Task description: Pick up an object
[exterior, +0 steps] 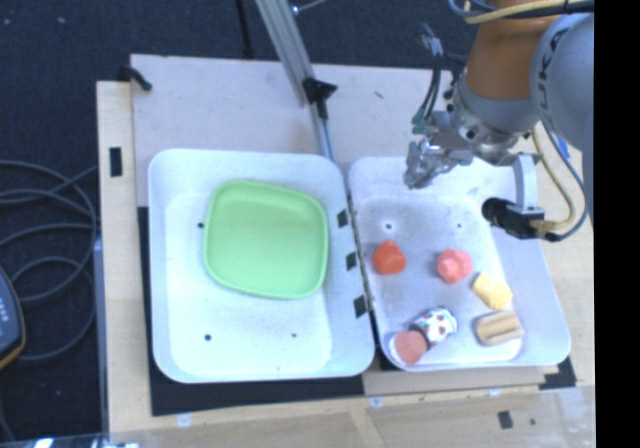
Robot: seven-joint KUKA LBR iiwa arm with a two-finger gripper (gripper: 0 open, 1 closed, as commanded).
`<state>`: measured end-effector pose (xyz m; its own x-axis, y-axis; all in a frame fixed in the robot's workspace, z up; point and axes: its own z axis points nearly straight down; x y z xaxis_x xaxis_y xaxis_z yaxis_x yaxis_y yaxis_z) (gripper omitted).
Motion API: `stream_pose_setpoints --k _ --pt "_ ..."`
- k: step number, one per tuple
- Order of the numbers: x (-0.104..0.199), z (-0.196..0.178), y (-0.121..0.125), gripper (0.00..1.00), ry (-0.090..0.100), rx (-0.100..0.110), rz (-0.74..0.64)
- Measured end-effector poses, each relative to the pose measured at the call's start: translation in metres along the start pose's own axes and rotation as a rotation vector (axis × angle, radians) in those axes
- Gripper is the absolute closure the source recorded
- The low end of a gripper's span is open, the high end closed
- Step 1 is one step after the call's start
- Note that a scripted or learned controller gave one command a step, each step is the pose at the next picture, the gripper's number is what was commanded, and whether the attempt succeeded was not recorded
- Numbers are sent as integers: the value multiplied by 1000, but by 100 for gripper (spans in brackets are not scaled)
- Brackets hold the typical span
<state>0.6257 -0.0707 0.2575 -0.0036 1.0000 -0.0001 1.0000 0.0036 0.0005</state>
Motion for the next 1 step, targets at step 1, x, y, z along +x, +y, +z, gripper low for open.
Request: stream_pose_setpoints --k 1 --pt "56 3 10 100 1 0 0"
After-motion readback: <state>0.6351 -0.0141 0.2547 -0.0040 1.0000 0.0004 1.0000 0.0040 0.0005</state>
